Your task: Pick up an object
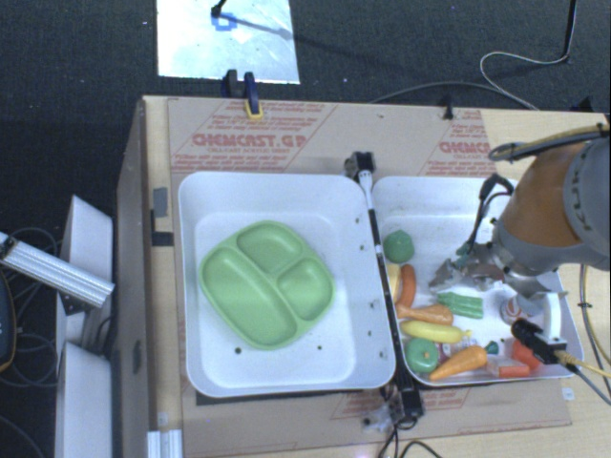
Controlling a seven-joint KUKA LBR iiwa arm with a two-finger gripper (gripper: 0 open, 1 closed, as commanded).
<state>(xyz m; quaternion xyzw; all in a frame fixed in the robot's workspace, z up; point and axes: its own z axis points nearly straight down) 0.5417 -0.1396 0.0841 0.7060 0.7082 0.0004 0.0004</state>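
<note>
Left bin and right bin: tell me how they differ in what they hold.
The left bin holds a single green divided plate, lying flat near its middle; the right bin holds a jumble of small toy foods, among them a yellow banana, an orange carrot and a green round piece. The gripper is down in the right bin, not the left. Both are shallow, white and side by side.

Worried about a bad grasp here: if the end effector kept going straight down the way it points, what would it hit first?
Probably the green toy vegetable just below the end effector in the right bin; depth is hard to judge from this slanted view.
</note>
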